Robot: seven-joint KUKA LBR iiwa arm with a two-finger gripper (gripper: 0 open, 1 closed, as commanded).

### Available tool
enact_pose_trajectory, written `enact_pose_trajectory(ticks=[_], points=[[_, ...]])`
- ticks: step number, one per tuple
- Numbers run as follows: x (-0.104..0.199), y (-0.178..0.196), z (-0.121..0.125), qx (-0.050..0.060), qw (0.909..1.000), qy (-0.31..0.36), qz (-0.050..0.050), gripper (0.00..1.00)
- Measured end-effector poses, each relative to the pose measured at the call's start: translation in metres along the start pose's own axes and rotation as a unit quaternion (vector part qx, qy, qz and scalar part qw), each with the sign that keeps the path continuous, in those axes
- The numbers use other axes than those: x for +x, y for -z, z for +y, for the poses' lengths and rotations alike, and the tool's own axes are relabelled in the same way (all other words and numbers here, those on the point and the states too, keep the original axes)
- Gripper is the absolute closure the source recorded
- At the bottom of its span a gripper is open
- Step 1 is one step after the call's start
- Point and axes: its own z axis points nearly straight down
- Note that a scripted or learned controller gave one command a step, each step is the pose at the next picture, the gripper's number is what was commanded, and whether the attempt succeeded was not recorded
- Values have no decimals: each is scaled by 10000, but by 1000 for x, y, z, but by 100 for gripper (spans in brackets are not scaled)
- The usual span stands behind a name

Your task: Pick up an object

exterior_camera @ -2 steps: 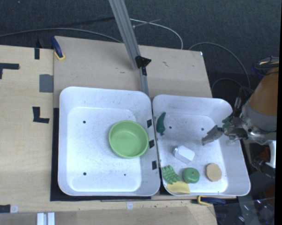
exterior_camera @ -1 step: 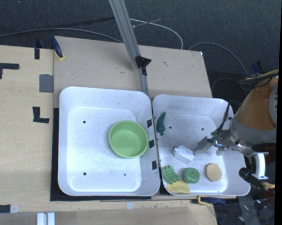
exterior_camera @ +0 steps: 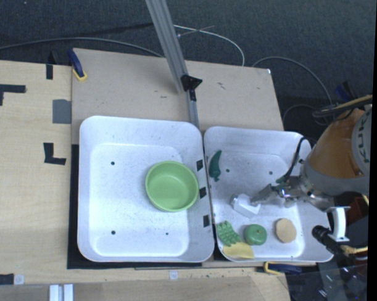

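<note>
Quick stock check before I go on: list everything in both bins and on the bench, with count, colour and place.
bowl: one, light green, left bin, right of centre
left bin: one, white, bench left
right bin: one, white, bench right
curved piece: one, dark green, right bin, upper left
block: one, white, right bin, centre, at the hand's tip
leafy piece: one, green, right bin, lower left
flat piece: one, yellow, right bin, front edge
round piece: one, green, right bin, front
disc: one, tan, right bin, front right
hand: one, grey, over right bin

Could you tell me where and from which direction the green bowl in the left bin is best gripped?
Probably its rim. The green bowl sits upright and open, alone in the left bin, so one finger inside and one outside from straight above should pinch its thin wall.
</note>
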Motion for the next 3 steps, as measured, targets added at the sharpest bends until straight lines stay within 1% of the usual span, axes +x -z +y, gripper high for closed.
enact_pose_trajectory(ticks=[1, 2, 3], points=[[0, 12, 3, -39, 10000, -4, -5, 100], [10, 69, 4, 43, 10000, -1, -6, 100], [12, 112, 9, 45, 10000, -5, -7, 100]])
